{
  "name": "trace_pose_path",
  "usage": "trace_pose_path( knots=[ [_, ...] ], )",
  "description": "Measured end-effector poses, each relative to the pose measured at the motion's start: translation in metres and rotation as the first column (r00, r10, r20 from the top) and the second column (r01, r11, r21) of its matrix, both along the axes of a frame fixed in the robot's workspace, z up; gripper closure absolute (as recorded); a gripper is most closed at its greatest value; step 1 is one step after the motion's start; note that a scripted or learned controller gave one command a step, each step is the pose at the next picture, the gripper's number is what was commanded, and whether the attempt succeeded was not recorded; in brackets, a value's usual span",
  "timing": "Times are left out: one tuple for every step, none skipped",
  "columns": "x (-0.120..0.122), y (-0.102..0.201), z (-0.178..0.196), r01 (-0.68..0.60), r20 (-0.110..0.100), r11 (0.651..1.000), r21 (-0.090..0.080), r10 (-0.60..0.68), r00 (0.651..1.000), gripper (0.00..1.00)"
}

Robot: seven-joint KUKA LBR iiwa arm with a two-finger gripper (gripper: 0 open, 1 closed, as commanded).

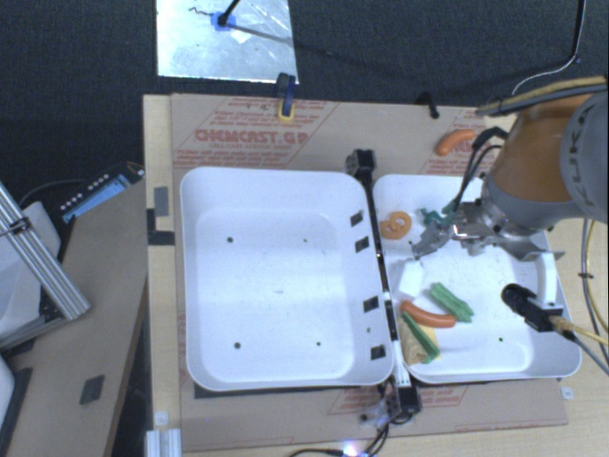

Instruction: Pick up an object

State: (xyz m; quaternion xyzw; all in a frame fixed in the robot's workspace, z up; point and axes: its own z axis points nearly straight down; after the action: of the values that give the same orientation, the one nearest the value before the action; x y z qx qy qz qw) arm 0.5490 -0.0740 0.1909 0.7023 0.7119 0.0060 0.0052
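My gripper (424, 232) hangs low over the back left part of the right bin (544, 350), its arm reaching in from the right. The fingers stand open with nothing between them. An orange ring (396, 224) lies just left of the fingertips. A white block (411, 277) sits in front of the gripper. Nearer the front lie a green pea pod (451, 301), an orange-red sausage-shaped piece (428, 314) and a yellow-green corn piece (418, 342).
The left bin (205, 255) stands beside the right one, and a black divider strip (373, 246) with clips runs between them. An orange sausage shape (455, 142) lies on the board behind the right bin. A blue and yellow clamp (285, 97) sits at the board's back edge.
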Motion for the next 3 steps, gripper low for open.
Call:
trace_pose_path(
  knots=[
    [-0.029,-0.058,-0.08,0.018,-0.023,1.0,-0.003,-0.018,1.0,0.0],
    [-0.012,-0.11,-0.104,0.015,-0.008,1.0,0.0,-0.015,1.0,0.0],
    [-0.044,-0.122,-0.102,0.015,-0.003,1.0,-0.004,-0.015,1.0,0.0]
  ],
)
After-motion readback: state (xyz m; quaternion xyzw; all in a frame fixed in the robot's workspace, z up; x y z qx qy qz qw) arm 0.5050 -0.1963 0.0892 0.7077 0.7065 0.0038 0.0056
